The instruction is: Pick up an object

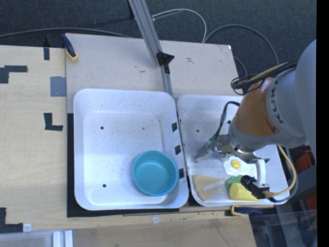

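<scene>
Since you read this bench from its left side: notes follow.
Left bin (pixel 92 112): holds a blue bowl (pixel 154 173) by its near right corner; stiff, light, likely slick; take it by the rim.
Right bin (pixel 198 117): a tan wedge (pixel 208 185), a fried-egg toy (pixel 235 164) and a yellow piece (pixel 239 190) crowd the near end; small, light.
Claw (pixel 201 152): fingers spread, nothing between them, low over the right bin.
Room: tight by the walls.

Light was even and fairly bright, washing out the 2 white bins (pixel 126 107). Soft shadows lay just beside their rims. The whole frame was slightly blurred.
</scene>
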Available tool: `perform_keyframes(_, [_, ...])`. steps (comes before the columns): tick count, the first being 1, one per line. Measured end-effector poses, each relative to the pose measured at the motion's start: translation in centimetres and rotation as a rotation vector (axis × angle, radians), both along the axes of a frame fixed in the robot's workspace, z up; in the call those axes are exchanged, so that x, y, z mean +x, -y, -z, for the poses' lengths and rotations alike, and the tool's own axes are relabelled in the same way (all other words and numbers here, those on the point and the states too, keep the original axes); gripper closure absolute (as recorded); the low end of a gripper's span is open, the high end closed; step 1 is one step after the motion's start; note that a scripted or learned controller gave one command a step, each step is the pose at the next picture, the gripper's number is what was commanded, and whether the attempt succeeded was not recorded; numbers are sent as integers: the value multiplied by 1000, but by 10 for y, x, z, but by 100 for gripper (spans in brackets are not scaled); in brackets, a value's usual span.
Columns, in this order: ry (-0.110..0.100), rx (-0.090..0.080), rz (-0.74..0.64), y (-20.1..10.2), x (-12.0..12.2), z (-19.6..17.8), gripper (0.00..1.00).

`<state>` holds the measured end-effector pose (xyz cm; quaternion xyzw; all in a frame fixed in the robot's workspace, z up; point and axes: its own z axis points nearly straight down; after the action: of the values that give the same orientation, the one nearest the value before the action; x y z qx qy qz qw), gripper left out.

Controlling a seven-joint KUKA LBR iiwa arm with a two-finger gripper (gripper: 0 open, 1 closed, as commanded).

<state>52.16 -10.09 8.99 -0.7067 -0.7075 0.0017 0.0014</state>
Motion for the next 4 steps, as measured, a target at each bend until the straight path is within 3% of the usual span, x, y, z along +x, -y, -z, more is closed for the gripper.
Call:
perform_keyframes(1, [-1,2,-2,-1,0,-12,100])
perform_keyframes(3, [7,0,-1,-8,-8,-98,100])
perform_keyframes(4, [4,1,0,-8,-8,-111,100])
